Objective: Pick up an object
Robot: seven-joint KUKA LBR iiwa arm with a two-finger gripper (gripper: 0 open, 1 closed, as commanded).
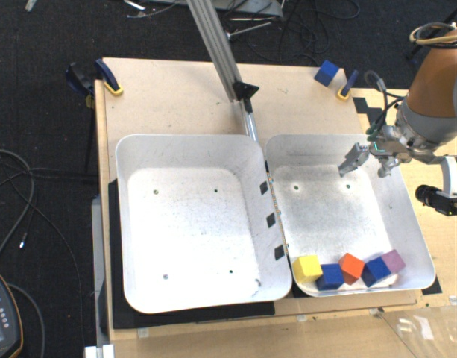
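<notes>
Five small blocks sit bunched along the near edge of the right bin [407,222] in the camera view: a yellow block [307,266], a blue block [331,275], an orange block [352,265], a second blue block [376,269] and a purple block [394,260], each touching or just beside its neighbour. The gripper [370,159] hangs over the far right part of the same bin, with its two fingers spread apart and nothing between them. The relation that governs the coming move: every candidate lies toward the near side from the gripper, well apart from it, with the second blue block and the purple block almost straight nearward and the yellow block nearward and to the left. The row's long axis runs left to right along the bin's near wall, so a descent there is judged to risk contact with that wall or with adjacent blocks. The left bin [139,155] holds no block. One further blue block [328,71] rests on the bench [168,88] beyond the right bin's far edge.
</notes>
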